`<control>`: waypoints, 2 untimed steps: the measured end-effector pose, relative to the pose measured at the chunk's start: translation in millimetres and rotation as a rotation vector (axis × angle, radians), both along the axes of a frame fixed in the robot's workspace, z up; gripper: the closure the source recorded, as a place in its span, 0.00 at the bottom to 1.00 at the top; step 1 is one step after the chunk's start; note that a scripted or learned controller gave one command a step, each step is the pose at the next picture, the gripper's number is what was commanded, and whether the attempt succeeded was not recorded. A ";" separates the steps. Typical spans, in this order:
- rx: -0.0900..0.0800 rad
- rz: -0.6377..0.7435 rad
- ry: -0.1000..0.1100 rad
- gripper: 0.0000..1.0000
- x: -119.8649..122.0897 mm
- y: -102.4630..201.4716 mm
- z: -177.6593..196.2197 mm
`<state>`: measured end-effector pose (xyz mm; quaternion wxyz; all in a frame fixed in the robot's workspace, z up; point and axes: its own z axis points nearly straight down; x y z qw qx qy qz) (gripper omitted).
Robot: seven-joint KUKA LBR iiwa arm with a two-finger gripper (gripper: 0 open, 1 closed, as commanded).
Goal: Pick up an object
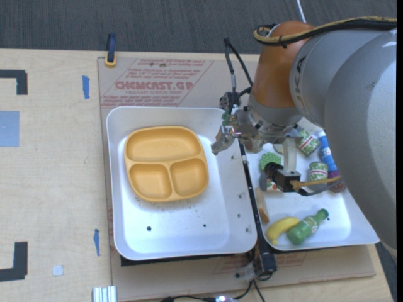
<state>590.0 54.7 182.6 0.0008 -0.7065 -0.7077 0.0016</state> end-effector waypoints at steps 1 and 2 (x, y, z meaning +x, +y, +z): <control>0.001 -0.002 0.003 0.00 -20.4 -129.8 -0.2; 0.003 -0.001 -0.002 0.00 -13.7 -154.4 -97.5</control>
